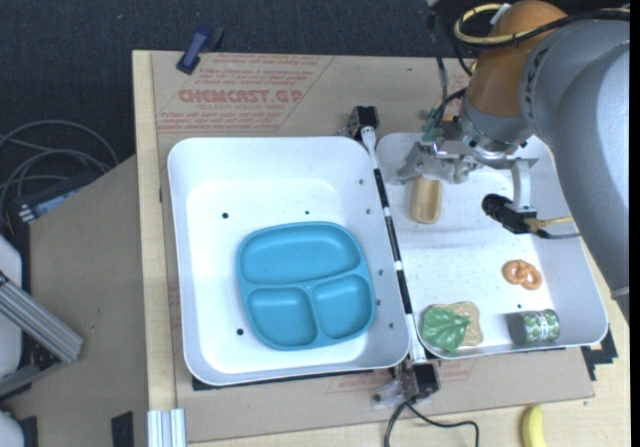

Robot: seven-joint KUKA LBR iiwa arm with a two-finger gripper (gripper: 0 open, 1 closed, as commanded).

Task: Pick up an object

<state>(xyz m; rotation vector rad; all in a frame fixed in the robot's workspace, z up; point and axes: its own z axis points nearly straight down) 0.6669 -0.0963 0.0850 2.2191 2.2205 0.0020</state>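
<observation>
While my claw [432,167] hangs over the roll [427,200], seemingly lined up to grab it, I cannot tell its opening.

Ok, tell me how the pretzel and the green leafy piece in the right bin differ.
The pretzel is orange-brown and looped with holes; the green leafy piece is green on a tan backing, flat and solid. The pretzel is smaller than the leafy piece. The pretzel lies nearer the bin's right side, the leafy piece at its near left corner. Both lie in the right bin, apart from the gripper.
</observation>
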